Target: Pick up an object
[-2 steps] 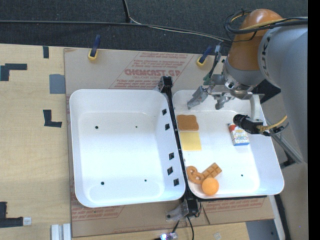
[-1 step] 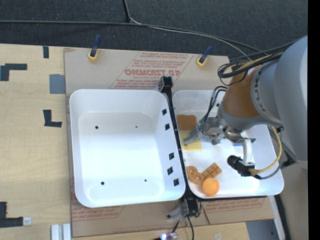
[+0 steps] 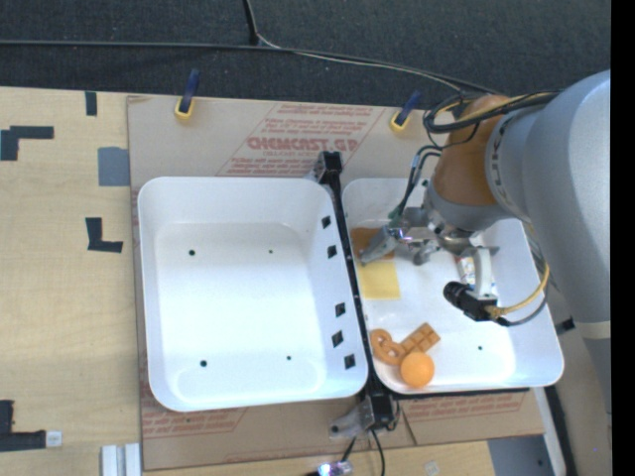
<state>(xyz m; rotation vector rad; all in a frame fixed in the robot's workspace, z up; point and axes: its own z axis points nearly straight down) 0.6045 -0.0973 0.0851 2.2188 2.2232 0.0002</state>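
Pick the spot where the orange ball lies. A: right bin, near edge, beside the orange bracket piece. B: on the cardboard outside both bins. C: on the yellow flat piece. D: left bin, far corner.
A: the orange ball rests by the right bin's near edge, next to the orange bracket piece.

My one camera sat fixed above the worktop (image 3: 69, 266), looking down aslant on both white bins (image 3: 159, 296) from fairly near.
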